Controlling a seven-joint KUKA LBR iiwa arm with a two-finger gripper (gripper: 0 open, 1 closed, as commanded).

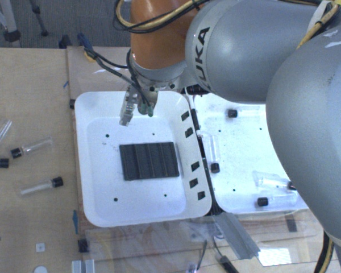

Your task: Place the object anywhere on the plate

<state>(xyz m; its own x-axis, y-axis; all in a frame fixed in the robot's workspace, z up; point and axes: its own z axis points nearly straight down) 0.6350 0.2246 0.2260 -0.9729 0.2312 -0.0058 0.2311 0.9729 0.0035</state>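
The work surface was a wooden bench [28, 95] carrying two shallow white bins side by side. The left bin [96, 209] held a dark ribbed plate [149, 160], lying flat near the bin's centre with its surface bare. The right bin [244, 129] held several clear vials with black caps: one vial [211, 148] just beside the divider, a second vial [271, 181] near the lower right, and a third vial [271, 201] close beneath it. A loose black cap [232, 113] lay near that bin's far side.

The grey arm [261, 44] reached in from the right, with the orange band [159, 21] above the wrist. The gripper [137, 108] hung over the far part of the left bin, above the plate's far edge and apart from it. A pale elongated piece [127, 111] projected down at its left side; it could not be determined whether this was a held vial or part of the tool. The gripper's state, apart or together, could not be determined.

Further capped vials [31, 148] lay on the bench left of the bins.
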